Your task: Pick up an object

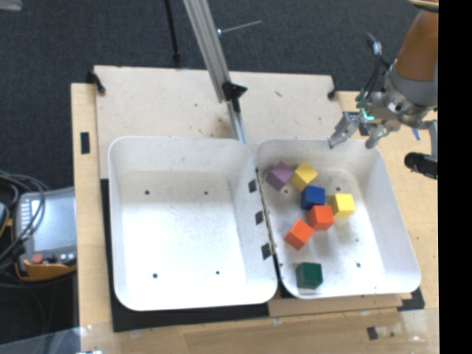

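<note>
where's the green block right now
In the camera view the green block sits in the right bin, near its front edge, apart from the other blocks; its nearest neighbour is an orange block just above it.

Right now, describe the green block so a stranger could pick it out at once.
Look at the right bin of the two white bins, the one holding coloured blocks. Below the cluster in its middle, the green block sits alone near the bin's front rim. It is the only dark green one and touches no other block, while the nearest orange block lies above it.
</note>
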Robot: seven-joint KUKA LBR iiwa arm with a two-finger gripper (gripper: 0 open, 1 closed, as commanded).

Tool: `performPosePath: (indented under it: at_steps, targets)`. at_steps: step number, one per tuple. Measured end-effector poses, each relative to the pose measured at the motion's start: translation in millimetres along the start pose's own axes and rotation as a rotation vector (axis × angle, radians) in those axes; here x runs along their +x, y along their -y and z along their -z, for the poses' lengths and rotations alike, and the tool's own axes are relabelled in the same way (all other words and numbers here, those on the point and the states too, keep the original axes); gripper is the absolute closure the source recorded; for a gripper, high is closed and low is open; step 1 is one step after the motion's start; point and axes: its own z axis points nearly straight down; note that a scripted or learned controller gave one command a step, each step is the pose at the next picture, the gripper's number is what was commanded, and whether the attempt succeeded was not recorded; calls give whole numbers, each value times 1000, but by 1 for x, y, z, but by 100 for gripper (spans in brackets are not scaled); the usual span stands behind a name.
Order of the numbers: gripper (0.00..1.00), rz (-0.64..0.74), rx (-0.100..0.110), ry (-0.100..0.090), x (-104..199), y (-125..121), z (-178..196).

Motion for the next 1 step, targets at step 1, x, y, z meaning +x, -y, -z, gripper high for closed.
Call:
performPosePath:
  at_steps: [1]
  targets:
    - [0, 3, -4, 4, -1, -1, 3]
